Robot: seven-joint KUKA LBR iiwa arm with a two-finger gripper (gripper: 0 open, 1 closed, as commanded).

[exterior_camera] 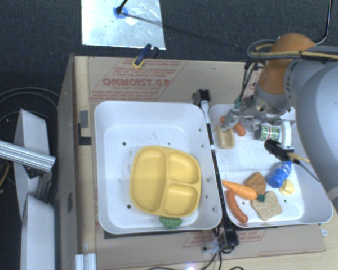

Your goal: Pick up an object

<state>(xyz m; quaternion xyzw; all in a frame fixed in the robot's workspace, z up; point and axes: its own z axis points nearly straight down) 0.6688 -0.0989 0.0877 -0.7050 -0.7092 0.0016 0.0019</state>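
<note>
Right white bin point(312, 210): grey two-finger gripper point(232, 121) at the far-left corner, above a tan bread-shaped piece point(225, 139); fingers' spread cannot be told. Orange plastic carrot point(240, 189) lies near the front.

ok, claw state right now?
Claw: over the right bin's far left corner, by a tan item; open or closed cannot be told.

"CHEMCAST" on cardboard sheet point(136, 79)
</note>
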